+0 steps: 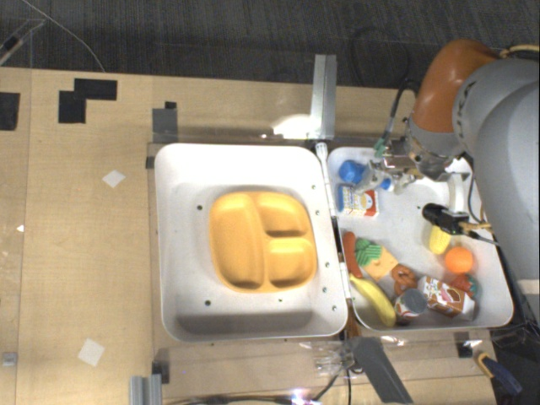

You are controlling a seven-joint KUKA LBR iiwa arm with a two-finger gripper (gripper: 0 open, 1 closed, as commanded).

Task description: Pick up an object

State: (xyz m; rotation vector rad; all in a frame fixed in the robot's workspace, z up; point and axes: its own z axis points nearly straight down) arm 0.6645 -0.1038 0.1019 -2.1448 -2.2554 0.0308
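Note:
My gripper (395,164) hangs over the far end of the right bin (504,309), below the arm's orange band. It is just right of a blue object (350,173) and above a small white carton (359,201). Nothing can be seen held in it. Further toward the near end lie a yellow piece (438,241), an orange ball (459,261), a green toy (367,251), a banana (374,300), a grey can (412,302) and a red packet (447,298).
The left bin (177,226) holds a yellow divided tray (260,239). A metal post (324,99) stands at the back between the two bins. Black markers (84,98) lie on the wooden bench at the far left.

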